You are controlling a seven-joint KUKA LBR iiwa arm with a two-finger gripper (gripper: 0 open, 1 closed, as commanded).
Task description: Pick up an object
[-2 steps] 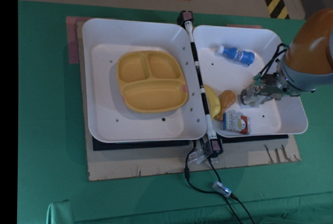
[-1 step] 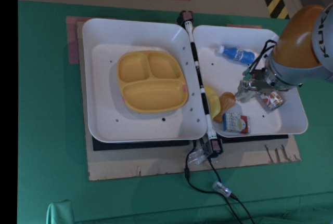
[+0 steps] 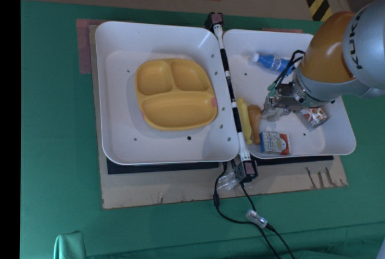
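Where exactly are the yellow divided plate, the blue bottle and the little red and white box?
yellow divided plate [image 3: 175,94], camera view, on its centre ridge.
blue bottle [image 3: 272,62], camera view, on the middle of its body.
red and white box [image 3: 275,142], camera view, on its top face.

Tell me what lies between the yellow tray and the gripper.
In the camera view, between the tray and the gripper: the black divider and a hot dog.

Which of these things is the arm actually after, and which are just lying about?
For the job:
gripper
blue bottle
hot dog
banana
small carton
red packet
right bin

Just there:
yellow plate
left bin
cables
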